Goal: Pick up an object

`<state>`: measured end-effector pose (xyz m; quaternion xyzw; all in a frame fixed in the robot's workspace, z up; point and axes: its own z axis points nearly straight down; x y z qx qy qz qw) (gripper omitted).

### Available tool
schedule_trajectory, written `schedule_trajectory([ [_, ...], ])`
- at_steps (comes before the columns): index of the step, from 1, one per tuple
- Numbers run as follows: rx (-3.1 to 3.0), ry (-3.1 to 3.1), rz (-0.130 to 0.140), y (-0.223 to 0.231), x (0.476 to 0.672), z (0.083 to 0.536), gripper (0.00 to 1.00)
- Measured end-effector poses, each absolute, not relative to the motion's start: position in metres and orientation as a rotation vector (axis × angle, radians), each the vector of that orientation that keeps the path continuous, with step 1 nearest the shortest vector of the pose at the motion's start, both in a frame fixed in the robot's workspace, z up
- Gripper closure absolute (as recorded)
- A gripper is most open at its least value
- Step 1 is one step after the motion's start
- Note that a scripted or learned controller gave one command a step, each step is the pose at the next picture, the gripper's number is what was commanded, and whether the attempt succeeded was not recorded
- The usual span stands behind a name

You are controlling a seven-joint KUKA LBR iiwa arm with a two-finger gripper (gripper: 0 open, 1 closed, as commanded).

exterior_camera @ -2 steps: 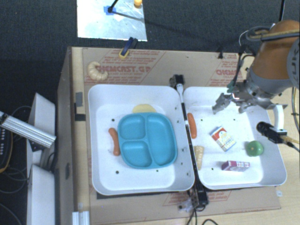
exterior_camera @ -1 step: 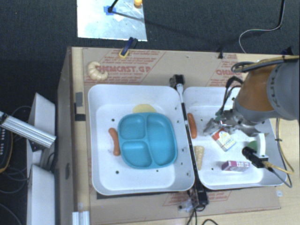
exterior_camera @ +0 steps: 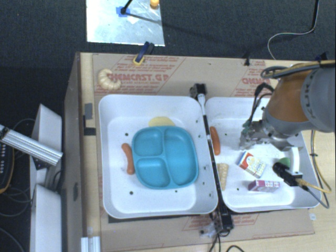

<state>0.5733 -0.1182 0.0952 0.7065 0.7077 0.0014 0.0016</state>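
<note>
Two white bins on the worktop; the tool hangs low in the right bin, grip state cannot be told. Just beside the tool: small carton. Near the carton: purple box, ice-cream cone, hot dog.

Even overhead light, soft shadows, slight blur, glare on foil sheet.

The arm is a thick, rounded grey cylinder with a broad orange band above the wrist. Thin black cables loop beside it, and the end effector is grey metal.
</note>
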Motion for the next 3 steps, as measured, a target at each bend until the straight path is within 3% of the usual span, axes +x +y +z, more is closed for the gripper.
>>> schedule_trajectory([
  [1, 2.217, 2.222, 0.004, -0.118, 0.573, 0.095, 0.00],
  [2, 2.221, 2.222, 0.001, -0.111, 0.529, 0.084, 0.00],
  [3, 2.218, 2.223, 0.003, -0.110, 0.530, 0.094, 1.00],
])
